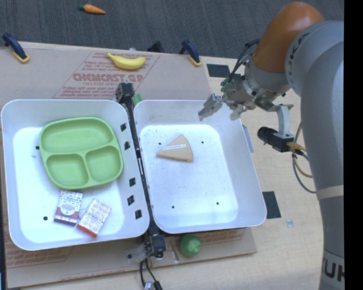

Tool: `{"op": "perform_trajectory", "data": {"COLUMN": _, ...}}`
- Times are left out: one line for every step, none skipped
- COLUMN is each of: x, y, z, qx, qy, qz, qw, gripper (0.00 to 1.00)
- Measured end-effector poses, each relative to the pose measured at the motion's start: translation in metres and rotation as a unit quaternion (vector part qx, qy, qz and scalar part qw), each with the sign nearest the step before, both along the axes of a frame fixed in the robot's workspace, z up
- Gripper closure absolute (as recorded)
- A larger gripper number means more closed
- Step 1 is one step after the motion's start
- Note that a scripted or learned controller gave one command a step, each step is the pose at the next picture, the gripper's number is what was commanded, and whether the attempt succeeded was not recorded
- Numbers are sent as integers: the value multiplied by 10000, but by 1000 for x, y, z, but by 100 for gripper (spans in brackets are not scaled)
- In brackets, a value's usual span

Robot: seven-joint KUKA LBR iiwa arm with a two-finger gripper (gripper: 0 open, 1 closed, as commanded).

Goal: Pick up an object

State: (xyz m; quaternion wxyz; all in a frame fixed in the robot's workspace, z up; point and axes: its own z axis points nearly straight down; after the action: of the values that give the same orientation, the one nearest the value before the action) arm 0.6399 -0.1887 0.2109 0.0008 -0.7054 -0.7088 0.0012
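Our gripper [222, 109] hung spread and empty over the right bin's [245, 189] far edge. The sandwich wedge [177, 150] lay inside that bin. We judged it light and squashy, best pinched gently across its flat sides.

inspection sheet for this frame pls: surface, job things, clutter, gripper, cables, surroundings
Surface: cardboard sheet under two white bins, left bin, right bin.
Job's things: wedge in right bin; green tray and two small packets in left bin.
Clutter: banana on cardboard; green ball at front edge; carrot on floor.
Gripper: gripper open above right bin's far rim, holding nothing.
Cables: cable at front of divider; wires on arm.
Surroundings: blue clamps; dark carpet.
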Motion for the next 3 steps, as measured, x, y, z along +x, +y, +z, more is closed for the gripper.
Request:
{"op": "perform_trajectory", "data": {"x": -41, "y": -22, "z": -55, "qx": -2, "qy": 10, "qz": 6, "qw": 10000, "gripper": 0}}
{"op": "perform_trajectory", "data": {"x": -110, "y": -22, "z": -108, "qx": 5, "qy": 13, "qz": 9, "qw": 10000, "gripper": 0}}
{"op": "perform_trajectory", "data": {"x": -51, "y": 8, "z": -119, "qx": 2, "qy": 1, "qz": 18, "qw": 10000, "gripper": 0}}
